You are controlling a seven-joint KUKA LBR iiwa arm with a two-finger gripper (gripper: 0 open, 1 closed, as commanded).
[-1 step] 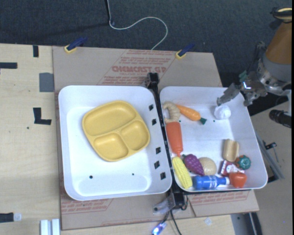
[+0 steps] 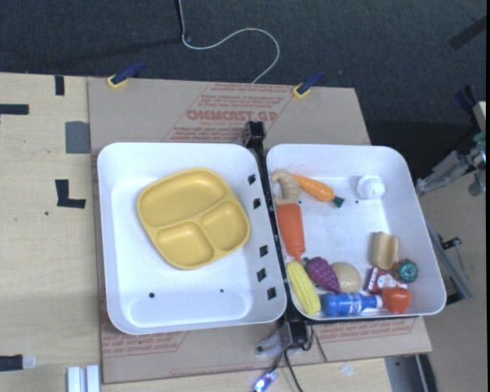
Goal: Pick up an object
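Blue bottle, corn, tomato: packed at right bin's lower edge. Yellow tray: left bin. Arm fingers' state: cannot tell. Risk: crowding may cause a slipped or double grasp.

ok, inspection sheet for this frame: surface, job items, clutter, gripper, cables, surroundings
Surface: cardboard sheet on a wooden bench, held by two clips at its far edge; two white bins side by side.
Job's things: right bin holds toy food: carrot, orange sausage-like piece, corn cob, purple piece, blue bottle, small white cap, more small pieces along the near right wall.
Clutter: left bin holds a yellow divided plate.
Grippers: nothing seen.
Cables: white cable looping beyond the far edge; dark cables at the near edge between the bins.
Surroundings: dark floor, black tape marks on the bench.
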